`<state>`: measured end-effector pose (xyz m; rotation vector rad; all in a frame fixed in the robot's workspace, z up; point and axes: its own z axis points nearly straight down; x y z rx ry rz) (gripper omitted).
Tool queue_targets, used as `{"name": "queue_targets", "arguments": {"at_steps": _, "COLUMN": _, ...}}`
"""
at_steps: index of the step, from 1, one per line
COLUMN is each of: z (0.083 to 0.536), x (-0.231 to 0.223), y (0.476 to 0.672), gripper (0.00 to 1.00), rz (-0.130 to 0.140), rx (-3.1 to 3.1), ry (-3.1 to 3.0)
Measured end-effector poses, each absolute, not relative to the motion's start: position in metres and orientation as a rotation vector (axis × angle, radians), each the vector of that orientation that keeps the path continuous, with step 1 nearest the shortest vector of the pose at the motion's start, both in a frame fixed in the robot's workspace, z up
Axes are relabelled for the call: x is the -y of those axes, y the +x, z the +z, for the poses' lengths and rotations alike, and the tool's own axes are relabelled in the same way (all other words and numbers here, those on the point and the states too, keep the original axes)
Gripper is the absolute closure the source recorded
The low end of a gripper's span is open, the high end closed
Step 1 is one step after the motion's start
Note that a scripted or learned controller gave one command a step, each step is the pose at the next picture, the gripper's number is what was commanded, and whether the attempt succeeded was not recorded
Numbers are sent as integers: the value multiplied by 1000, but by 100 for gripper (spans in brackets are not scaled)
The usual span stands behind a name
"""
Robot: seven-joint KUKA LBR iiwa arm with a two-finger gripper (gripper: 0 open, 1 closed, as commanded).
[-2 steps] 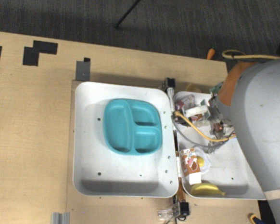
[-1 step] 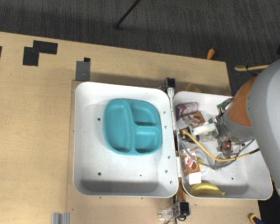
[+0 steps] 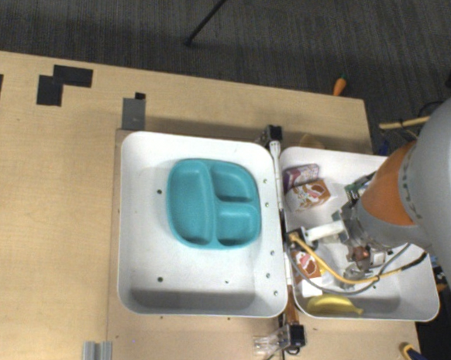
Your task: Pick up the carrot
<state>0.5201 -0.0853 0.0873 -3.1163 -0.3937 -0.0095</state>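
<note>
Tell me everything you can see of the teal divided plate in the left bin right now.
The teal divided plate is a rounded-corner rectangle of smooth, matte, plastic-looking material, with three sunken compartments: one long one on its left side and two smaller ones on its right. It lies flat and right way up on the floor of the left bin, near the middle and a little toward the far wall. Nothing lies in it, and nothing but the bin floor touches it.

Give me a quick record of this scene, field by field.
left bin: holds a teal tray with three compartments
right bin: holds packets, a banana and the arm's wrist
banana: by the bin's near wall
packets: at the far left of the bin
arm: reaching down into the right bin
carrot: cannot pick it out
</note>
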Motion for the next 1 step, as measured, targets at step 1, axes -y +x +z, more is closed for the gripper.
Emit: {"name": "queue_targets", "arguments": {"at_steps": 1, "z": 87, "x": 158, "y": 511, "gripper": 0, "rz": -3, "rx": 1218, "ry": -2899}}
